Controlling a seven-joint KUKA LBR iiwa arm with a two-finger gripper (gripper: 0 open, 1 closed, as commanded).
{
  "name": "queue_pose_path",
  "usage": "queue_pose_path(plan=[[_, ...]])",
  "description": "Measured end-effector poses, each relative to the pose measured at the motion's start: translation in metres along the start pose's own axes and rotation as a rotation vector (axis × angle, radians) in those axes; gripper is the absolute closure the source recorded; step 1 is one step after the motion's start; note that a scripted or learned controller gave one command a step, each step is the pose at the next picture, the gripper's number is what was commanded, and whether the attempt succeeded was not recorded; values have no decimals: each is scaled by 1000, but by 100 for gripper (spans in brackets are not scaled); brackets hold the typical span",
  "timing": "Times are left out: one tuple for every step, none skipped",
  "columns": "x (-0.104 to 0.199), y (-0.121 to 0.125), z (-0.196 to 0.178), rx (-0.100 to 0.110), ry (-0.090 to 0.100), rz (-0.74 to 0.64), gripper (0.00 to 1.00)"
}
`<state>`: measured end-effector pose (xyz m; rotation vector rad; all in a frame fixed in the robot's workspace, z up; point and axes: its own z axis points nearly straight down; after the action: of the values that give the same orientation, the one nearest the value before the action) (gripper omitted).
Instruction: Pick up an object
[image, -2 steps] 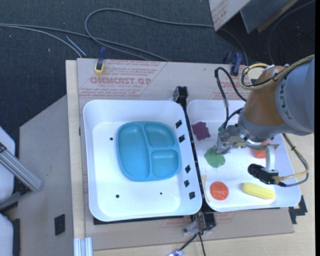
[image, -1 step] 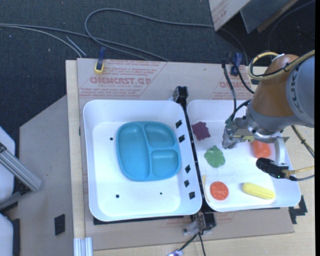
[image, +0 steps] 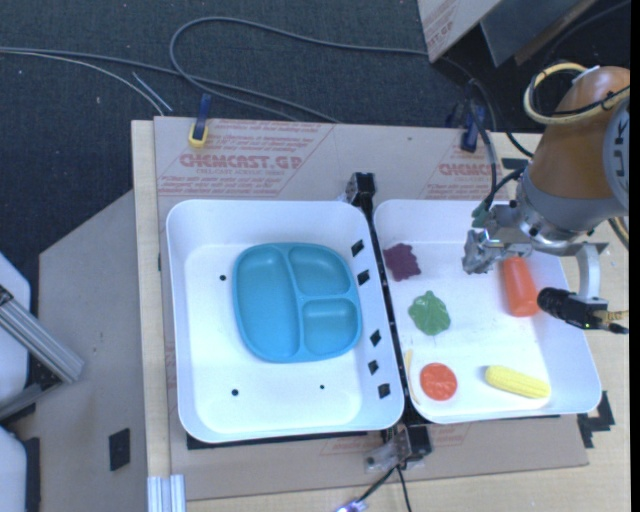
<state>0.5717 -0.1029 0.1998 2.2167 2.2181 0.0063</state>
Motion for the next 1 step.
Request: queue_pose_path(plan=[[0, 1, -38, 2, 1, 0, 100]])
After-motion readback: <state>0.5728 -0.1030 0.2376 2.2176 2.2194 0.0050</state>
